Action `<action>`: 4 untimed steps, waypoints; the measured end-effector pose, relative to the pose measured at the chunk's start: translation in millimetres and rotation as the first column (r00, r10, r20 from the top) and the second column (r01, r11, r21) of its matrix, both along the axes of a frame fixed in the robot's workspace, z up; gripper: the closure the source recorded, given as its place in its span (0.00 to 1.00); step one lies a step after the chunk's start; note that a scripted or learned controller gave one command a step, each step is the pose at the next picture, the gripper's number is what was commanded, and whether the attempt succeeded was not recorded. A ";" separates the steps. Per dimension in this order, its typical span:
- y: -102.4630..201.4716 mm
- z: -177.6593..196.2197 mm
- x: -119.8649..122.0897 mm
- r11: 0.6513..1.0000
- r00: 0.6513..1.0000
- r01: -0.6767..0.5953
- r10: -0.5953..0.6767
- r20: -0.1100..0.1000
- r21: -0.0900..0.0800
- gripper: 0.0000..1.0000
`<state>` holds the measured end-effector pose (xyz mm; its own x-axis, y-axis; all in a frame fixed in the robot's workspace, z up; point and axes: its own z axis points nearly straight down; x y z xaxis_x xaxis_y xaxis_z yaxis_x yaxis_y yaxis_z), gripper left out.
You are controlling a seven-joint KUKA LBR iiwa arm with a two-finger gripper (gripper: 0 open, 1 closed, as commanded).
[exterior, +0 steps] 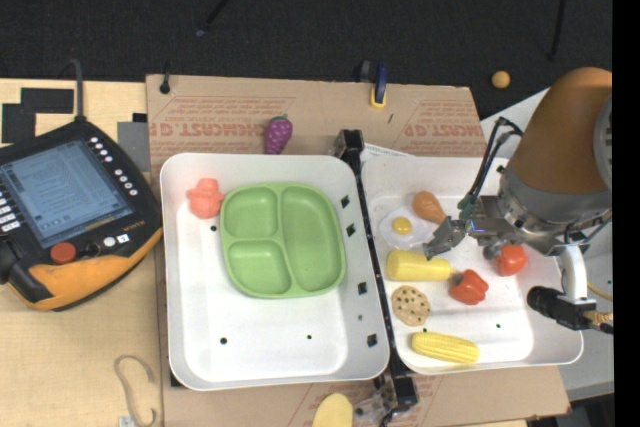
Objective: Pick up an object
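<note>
In the right-hand bin point(560, 350), right of frame centre: jaws point(447, 237) hanging low, tips aimed toward the left of the frame, spread impossible to tell. Just below them, a yellow block point(418, 266), long axis running left to right, nearly touching. Red pepper point(468, 287) lower right of the tips, fried egg point(401, 227) to their left, cookie point(408, 303) and corn cob point(445, 347) further down. Likely a short descent onto the block.

R bin point(545, 345) crowded w/ toys — free room near front-R corner; L bin point(270, 340) front open.
</note>
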<state>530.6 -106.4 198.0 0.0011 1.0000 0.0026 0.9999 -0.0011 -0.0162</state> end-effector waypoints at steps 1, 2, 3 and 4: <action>-0.4 6.9 2.8 1.000 1.000 -0.002 0.002 0.013 -0.001 0.00; 5.3 -38.1 7.0 1.000 1.000 -0.004 0.004 0.009 -0.001 0.00; 8.5 -78.4 14.9 1.000 0.999 -0.001 0.001 0.032 -0.002 0.00; 8.1 -83.4 16.6 1.000 0.999 0.004 -0.004 0.034 0.001 0.00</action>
